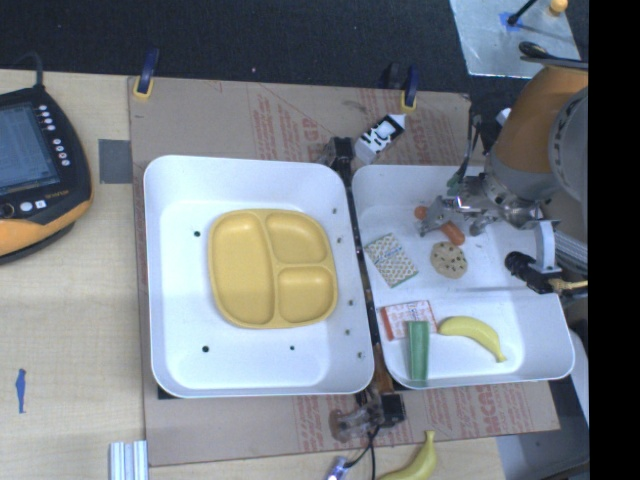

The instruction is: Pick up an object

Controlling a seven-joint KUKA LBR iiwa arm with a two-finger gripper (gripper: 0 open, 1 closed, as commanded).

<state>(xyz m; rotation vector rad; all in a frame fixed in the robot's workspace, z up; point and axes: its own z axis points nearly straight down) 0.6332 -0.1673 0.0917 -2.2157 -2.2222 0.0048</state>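
Left bin [165,268]: smooth white plastic, slightly glossy. Right bin [540,353]: same finish. Divided tray [270,266]: yellow plastic, matt to satin, smooth. Banana [472,335] near the right bin's front edge: smooth, waxy-looking yellow skin. Green tube [417,351]: smooth, satin. Cookie [449,260]: rough, speckled surface. Patterned packet [390,259]: flat, paper-like, matt. Bench [70,338]: pale wood-grain surface, matt. Sheet [250,118] under the bins: brown printed cardboard, matt. Gripper [455,213]: bare metal, dull sheen.

2 white bins [160,268] [545,358]; 2 bananas [472,335] [415,460]; 1 yellow tray [270,268]; 1 cookie [449,260]; 3 clamps [146,73] [409,86] [21,388].
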